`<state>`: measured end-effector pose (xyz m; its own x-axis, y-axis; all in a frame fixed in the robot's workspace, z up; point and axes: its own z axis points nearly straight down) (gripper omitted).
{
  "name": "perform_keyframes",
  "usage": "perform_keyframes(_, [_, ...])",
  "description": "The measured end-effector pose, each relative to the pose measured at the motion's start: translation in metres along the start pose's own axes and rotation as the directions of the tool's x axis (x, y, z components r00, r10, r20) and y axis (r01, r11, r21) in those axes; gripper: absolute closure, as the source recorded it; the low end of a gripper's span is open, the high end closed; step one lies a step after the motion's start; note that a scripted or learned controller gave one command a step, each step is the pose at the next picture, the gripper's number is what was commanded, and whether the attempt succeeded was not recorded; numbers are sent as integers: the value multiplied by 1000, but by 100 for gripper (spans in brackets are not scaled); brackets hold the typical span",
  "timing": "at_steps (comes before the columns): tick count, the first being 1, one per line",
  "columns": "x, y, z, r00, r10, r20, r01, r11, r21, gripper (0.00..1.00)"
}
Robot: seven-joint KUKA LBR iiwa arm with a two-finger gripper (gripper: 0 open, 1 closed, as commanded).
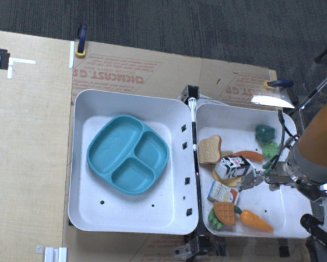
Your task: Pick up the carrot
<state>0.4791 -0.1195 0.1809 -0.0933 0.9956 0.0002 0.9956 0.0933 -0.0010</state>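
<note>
The carrot [255, 220] is orange with a green top. The divided plate [128, 154] is teal-blue against its white bin [84, 206]. A slice of bread [209, 149] is tan with a darker brown crust, and the waffle [224, 212] is orange-brown with a grid pattern. A small carton [232, 166] is white with black patches, possibly a cow print. A dark green item [265, 133] lies in the other white bin [293, 230]. The arm [324, 140] shows orange above grey. The tabletop [18, 169] is pale wood-coloured.
</note>
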Motion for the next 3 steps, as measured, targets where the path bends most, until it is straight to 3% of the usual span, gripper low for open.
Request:
perform_keyframes(1, [-3,1,-82,980,-197,4,197,980,-4,0])
perform_keyframes(2, [19,2,-21,890,-455,1,455,890,0,0])
perform_keyframes(3, [34,5,-11,592,-806,3,806,592,-1,0])
